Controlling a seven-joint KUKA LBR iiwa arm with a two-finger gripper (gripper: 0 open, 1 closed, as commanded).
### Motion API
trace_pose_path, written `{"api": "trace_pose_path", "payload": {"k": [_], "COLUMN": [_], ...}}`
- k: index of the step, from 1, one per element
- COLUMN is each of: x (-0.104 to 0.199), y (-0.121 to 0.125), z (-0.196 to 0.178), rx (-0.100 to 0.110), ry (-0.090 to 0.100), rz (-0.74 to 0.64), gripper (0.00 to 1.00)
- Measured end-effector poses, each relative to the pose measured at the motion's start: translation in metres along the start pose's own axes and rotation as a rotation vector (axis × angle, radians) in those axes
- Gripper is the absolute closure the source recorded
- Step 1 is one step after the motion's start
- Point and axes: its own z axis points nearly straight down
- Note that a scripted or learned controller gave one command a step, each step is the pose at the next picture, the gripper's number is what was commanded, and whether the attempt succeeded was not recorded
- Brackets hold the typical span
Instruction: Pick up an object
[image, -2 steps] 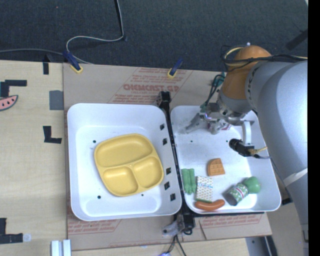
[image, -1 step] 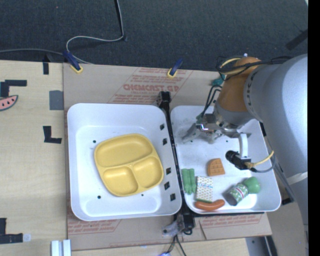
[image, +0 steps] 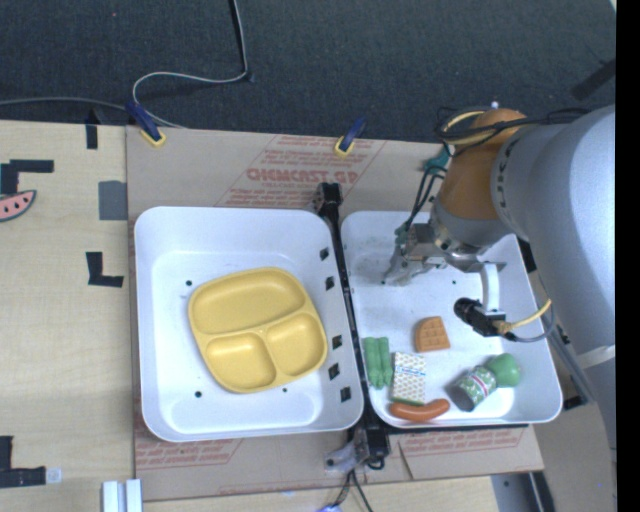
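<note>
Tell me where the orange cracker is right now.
The orange cracker lies in the right bin, near its middle, just above the wrapped snack and left of the green-capped bottle.

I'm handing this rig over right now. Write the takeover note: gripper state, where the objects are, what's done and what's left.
Gripper: low in the right bin's upper left, nothing visible between its fingers.
Objects, all in the right bin: orange cracker mid-bin; green piece, patterned packet, hot dog and green-capped bottle along the near edge.
Left bin holds the yellow divided plate.
Done: no pick yet.
Left: grasp and lift one object.
</note>
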Motion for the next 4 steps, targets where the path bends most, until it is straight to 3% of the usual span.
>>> {"api": "trace_pose_path", "payload": {"k": [1, 2, 3, 4], "x": [0.000, 0.000, -0.007, -0.008], "y": [0.000, -0.048, -0.060, -0.060], "z": [0.000, 0.009, 0.009, -0.001], "rx": [0.000, -0.002, -0.005, -0.005], "ry": [0.000, 0.001, 0.001, -0.001], "rz": [0.000, 0.000, -0.002, 0.000], "gripper": [0.00, 0.00, 0.00, 1.00]}}
